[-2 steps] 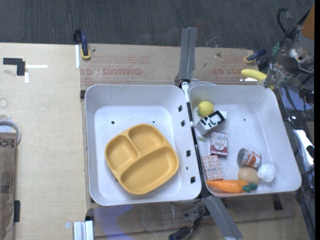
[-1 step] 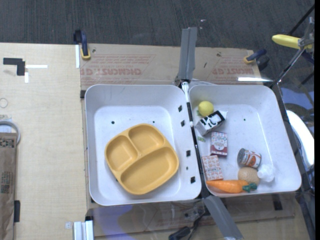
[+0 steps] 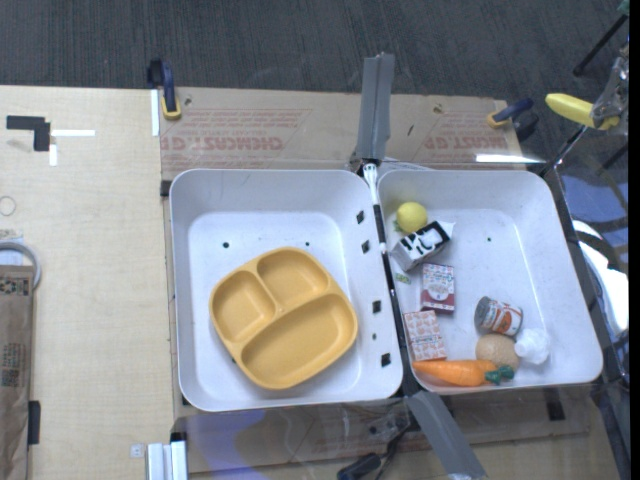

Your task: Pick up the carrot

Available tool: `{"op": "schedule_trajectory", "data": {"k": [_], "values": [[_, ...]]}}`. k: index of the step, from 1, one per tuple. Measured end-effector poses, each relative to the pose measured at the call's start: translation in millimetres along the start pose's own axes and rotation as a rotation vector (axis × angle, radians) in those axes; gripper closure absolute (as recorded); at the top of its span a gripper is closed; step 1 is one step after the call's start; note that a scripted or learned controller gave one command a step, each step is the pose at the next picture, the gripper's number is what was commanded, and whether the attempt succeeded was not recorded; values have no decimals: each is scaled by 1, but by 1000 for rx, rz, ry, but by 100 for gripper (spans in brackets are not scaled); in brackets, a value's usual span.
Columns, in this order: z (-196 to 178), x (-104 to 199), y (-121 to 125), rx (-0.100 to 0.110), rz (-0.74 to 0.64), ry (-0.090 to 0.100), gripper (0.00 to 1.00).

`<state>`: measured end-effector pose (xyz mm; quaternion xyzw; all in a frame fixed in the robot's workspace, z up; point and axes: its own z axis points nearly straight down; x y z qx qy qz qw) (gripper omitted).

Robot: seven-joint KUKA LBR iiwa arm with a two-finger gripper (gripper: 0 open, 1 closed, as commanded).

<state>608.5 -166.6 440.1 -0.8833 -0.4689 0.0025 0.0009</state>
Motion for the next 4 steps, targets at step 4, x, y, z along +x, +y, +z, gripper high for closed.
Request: {"op": "schedule_trajectory", "data": {"k": [4], "values": [[-12, 59, 15, 7, -21, -9, 100]]}}
